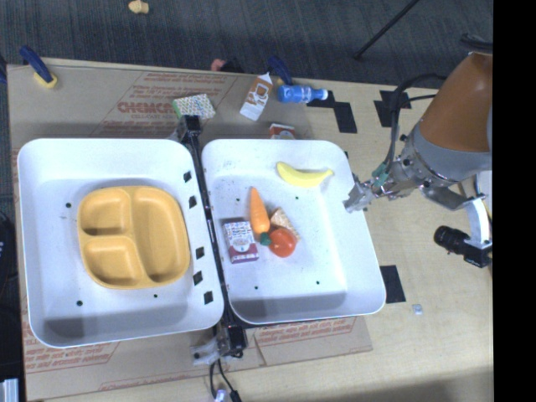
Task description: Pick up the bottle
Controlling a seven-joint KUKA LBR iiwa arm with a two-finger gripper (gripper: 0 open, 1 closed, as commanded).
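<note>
Broadly, we see two shallow white plastic bins side by side on the bench: the left bin (33, 224) bears a yellow three-compartment tray (134, 234), and the right bin (356, 249) holds a yellow banana (303, 174), an orange carrot (259, 211), a red tomato (283, 242) and a small red-labelled carton (240, 240). We find the small blue-capped plastic bottle (301, 95) lying on the bench beyond the right bin, well apart from our gripper (358, 199), which hovers just beside that bin's right rim; whether it is wide or narrow we cannot tell.
</note>
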